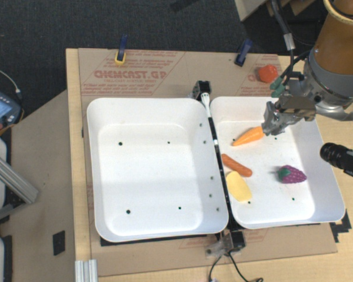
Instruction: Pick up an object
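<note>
An orange carrot [247,137] lies pointing left in the upper middle of the right bin [317,210]. My gripper [273,126] comes down from the right at the carrot's thick end, and its dark fingers are closed on that end. I cannot tell whether the carrot is off the bin floor. Lower in the same bin are a reddish-orange sausage-shaped piece [236,165], a pale yellow piece [238,188] touching it from below, and a purple berry with a green cap [292,174] to the right.
The left bin [100,175] sits beside the right one, with a black divider strip [215,151] between them. A red-orange toy [267,73] rests on the cardboard behind the right bin. Blue clamps [121,51] [243,52] hold the board's back edge. A black cylinder [340,156] juts in at the right.
</note>
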Motion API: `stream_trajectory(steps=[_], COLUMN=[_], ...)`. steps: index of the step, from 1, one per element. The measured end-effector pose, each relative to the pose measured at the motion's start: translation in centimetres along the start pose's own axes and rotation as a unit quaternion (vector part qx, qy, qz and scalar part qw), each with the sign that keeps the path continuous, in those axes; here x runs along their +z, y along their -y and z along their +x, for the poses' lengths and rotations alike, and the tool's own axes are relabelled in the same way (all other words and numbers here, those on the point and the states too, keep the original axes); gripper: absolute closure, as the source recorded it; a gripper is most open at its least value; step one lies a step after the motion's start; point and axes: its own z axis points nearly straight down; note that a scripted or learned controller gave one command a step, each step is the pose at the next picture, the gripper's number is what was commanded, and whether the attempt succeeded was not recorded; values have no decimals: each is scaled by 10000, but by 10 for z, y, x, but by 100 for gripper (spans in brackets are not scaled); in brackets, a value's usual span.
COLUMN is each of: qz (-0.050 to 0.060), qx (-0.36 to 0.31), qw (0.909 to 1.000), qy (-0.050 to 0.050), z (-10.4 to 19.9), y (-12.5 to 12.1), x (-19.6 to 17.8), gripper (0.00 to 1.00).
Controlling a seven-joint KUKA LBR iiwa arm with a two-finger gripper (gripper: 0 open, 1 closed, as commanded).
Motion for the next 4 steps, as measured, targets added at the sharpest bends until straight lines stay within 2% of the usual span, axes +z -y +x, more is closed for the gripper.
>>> stream_trajectory(steps=[1,2,3,4], qz=[-176,-23,-141,13], qx=[-39,5,-37,9], qw=[9998,10000,9999,10000], qy=[-17,-3,-16,3], z=[31,1,39,9], y=[2,13,20,19], x=[-162,-45,-158,-4], gripper=[100,100,100,100])
